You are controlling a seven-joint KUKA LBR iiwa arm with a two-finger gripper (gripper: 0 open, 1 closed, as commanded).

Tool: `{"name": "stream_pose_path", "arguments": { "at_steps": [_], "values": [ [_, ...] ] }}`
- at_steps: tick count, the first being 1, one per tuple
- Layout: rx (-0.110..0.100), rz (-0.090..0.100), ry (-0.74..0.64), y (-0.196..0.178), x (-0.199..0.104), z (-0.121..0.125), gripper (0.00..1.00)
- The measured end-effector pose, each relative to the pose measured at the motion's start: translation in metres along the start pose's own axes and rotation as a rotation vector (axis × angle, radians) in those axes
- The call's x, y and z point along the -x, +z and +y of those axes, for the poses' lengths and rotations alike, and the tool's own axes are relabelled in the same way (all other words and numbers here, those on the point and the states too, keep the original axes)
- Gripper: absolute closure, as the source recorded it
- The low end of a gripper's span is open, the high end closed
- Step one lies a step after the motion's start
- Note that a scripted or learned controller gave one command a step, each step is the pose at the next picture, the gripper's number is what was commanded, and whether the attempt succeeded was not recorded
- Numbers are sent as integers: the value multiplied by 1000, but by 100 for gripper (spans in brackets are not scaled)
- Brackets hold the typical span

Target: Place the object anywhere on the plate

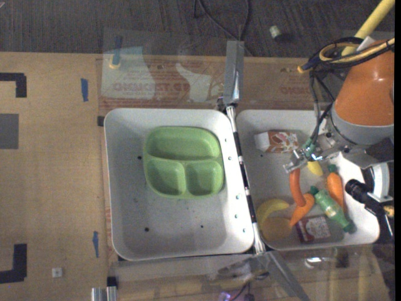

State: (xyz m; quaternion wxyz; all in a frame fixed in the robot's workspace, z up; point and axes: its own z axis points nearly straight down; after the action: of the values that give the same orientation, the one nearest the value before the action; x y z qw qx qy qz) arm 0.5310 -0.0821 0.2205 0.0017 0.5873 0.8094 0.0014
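The gripper (303,158) is being held low over the right bin (369,231), above the toy items; whether it is spread cannot be told. The green plate (183,162) is sitting in the left bin (125,224).

Green three-compartment plate (183,161) (flat) in left bin (125,218)
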Motion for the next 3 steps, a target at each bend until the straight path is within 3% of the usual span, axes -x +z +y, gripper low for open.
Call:
{"name": "stream_pose_path", "arguments": {
  "at_steps": [1, 2, 3],
  "values": [
    [-2, -2, -11, -83, 68, -29, 100],
    [-2, -3, 116, -209, 132, -51, 100],
    [-3, 1, -162, 66, 125, -72, 100]
  ]
}}
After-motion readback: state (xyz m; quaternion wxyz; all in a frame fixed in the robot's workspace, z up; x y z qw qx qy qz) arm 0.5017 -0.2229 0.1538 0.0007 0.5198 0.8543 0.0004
